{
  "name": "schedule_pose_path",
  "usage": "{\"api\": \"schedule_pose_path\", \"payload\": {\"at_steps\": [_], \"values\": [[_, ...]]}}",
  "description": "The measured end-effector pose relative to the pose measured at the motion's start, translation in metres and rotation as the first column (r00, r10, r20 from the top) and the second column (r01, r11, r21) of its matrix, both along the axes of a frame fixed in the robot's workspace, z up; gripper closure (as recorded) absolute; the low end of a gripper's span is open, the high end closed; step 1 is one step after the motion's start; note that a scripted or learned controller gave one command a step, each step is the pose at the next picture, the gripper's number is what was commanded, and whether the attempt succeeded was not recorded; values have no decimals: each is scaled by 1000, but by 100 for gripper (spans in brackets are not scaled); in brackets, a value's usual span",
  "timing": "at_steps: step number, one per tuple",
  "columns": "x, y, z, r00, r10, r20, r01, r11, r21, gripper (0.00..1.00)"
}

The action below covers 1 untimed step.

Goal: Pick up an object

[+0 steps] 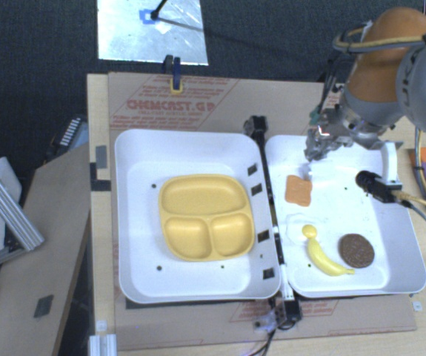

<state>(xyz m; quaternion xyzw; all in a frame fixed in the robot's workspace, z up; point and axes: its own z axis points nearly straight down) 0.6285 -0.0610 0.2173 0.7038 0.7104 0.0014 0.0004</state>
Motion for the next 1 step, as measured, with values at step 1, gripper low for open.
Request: {"api": "schedule_pose_path", "payload": {"at_steps": [1], "values": [[-6, 43, 5, 1000, 0, -1, 0, 1000, 1, 100]]}}
